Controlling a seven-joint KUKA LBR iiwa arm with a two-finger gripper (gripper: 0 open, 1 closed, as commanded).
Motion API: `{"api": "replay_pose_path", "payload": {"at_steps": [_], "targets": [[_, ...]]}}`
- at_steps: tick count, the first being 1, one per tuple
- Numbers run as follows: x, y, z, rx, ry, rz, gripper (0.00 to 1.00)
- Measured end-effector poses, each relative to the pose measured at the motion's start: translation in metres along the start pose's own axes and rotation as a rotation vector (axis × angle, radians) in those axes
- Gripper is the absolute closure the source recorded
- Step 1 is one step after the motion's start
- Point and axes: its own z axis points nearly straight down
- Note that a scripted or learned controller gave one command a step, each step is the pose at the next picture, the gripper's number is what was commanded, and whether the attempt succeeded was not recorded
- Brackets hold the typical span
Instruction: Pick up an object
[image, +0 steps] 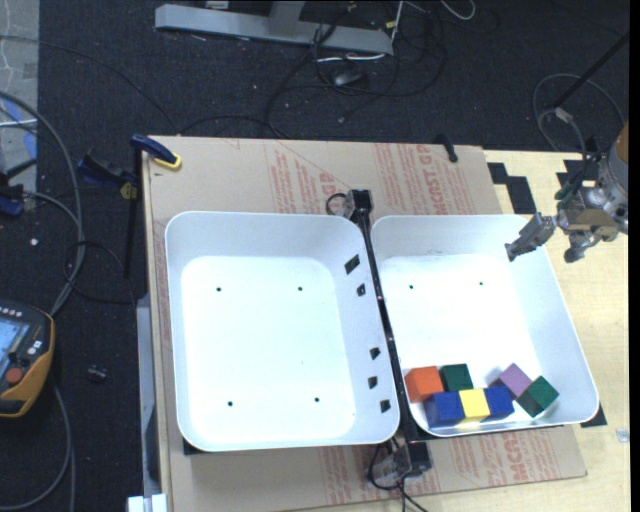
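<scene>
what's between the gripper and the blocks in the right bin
In the camera view, just bare white floor of the right bin lies between the open gripper and the blocks at its near edge.

The scene is lit evenly and rather brightly from above. The two white bins (270, 240) are rendered almost without texture, their floors close to overexposure, and only faint grey shading is seen along their inner walls. Around the bins, the dark floor is left dim, with detail lost in it. A soft shadow is cast beneath the bins' near edge. Slight softness and grain are noticed throughout, and the gripper (553, 243), right of the bins, is mildly blurred.
</scene>
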Motion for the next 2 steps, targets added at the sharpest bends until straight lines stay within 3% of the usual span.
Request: {"api": "replay_pose_path", "payload": {"at_steps": [1,2], "targets": [[0.022,0.061,0.148,0.006,0.002,-0.003,0.00],[0.073,0.072,0.187,0.003,0.001,-0.004,0.00]]}}
